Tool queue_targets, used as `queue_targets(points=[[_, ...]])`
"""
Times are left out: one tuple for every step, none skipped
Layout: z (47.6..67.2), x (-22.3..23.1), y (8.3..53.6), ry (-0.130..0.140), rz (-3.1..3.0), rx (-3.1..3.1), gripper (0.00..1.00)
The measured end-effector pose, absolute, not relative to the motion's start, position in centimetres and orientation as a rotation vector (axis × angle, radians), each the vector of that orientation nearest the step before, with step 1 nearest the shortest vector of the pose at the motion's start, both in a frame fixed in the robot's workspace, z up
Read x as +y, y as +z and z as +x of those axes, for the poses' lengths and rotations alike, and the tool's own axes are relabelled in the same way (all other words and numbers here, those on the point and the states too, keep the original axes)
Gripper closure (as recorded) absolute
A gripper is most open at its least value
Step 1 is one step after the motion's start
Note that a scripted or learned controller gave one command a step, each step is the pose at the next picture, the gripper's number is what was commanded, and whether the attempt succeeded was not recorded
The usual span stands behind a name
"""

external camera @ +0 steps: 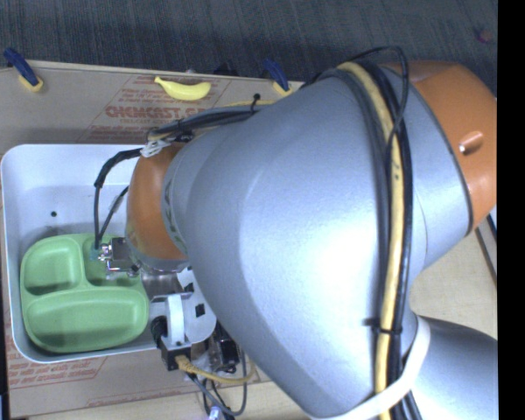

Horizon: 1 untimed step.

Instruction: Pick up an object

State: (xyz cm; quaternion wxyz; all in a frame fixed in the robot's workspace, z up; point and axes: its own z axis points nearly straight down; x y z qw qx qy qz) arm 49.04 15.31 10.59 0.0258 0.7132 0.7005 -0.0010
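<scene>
A green divided tray point(74, 300) lies in the front left of the left white bin point(44, 173). My gripper point(129, 265) hangs low over this bin, at the tray's right edge, below the orange wrist band point(149, 208). The big grey arm point(315, 234) covers the gripper's tip and most of the bench to the right. Whether the gripper touches the tray cannot be told.
A yellow banana point(184, 87) lies on the cardboard point(114, 108) behind the bin. Blue clamps point(24, 68) hold the cardboard's back edge. The far part of the left bin shows bare white floor.
</scene>
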Motion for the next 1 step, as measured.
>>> queue_targets(points=[[47.71, 5.06, 19.22, 0.000, 2.217, 2.222, 1.00]])
